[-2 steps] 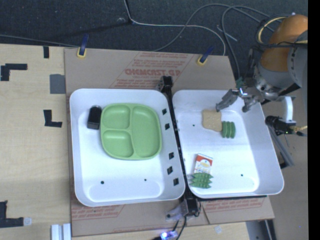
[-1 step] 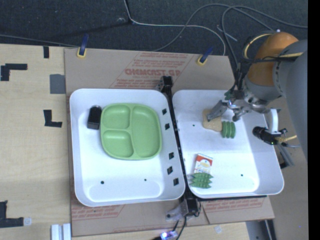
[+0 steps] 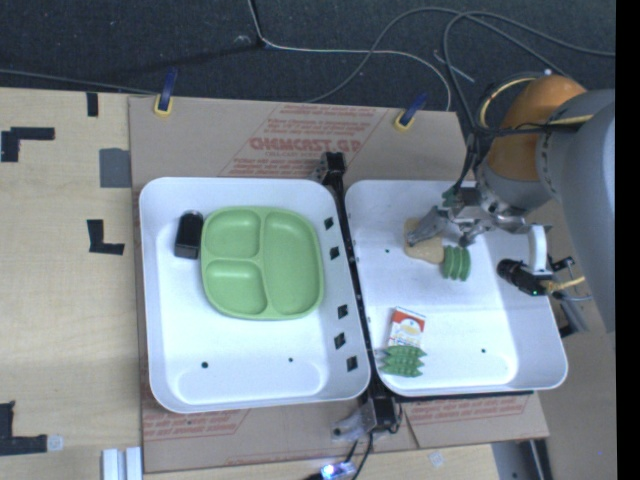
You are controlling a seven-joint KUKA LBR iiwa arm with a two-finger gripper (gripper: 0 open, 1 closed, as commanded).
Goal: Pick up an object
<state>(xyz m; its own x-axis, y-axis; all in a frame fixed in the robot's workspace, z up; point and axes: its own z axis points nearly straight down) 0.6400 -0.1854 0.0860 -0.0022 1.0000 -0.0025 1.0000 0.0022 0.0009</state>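
Risk lies in a glancing grab: the gripper point(image 3: 452, 230) hangs low in the right bin point(image 3: 520, 353) over a tan piece point(image 3: 424, 252) and green ridged object point(image 3: 456, 263) lying touching, finger spread impossible to tell, so either could skid aside.

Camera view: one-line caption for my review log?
Arm's tool low in right bin over tan and green items; green divided plate in left bin.

Red print on cardboard sheet point(image 3: 300, 143) under the bins, upside down, too blurred to read; small packet point(image 3: 405, 326) label illegible.
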